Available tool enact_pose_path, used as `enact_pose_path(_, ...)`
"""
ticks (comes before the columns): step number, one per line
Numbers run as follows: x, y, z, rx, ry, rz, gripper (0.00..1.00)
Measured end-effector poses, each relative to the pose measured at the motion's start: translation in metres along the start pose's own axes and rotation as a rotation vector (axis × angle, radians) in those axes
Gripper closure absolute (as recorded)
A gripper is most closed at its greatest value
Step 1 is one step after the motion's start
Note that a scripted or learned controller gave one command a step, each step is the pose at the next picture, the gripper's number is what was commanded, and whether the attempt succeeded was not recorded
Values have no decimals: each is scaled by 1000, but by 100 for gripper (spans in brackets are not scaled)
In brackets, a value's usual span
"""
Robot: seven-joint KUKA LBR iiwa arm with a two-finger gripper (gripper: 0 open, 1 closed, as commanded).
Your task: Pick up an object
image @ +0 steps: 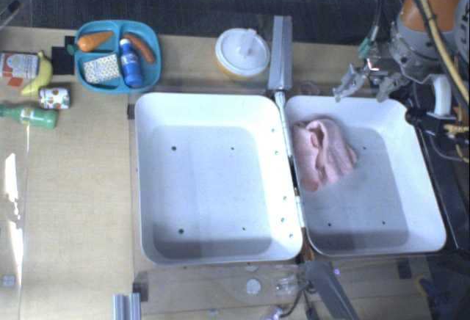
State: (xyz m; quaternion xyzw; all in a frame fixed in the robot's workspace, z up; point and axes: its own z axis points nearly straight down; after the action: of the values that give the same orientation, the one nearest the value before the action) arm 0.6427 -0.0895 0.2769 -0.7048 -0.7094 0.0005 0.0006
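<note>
Fingers of the gripper [365, 84] stand spread apart with nothing between them, hanging over the far rim of the right bin [418, 238], near its upper edge. Grey wrist and orange band rise behind it toward the right. The one thing within reach is a pink cloth [323, 152], crumpled against the right bin's left wall, well apart from the gripper and nearer the camera. The left bin [147, 164] lies beside it across the divider. Beyond the bins sit a white lidded cup [242, 53] and a blue tray [150, 54] of toy food.

Risk, as I judge it: the cloth hugs the wall, so a descent there may knock a finger on the rim or divider, and soft folds may let the fingers pinch only a thin layer that slips on lifting.
</note>
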Motion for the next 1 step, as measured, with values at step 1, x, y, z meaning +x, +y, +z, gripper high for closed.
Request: enact_pose_path(1, -16, -8, -41, -2, -1, -2, 0)
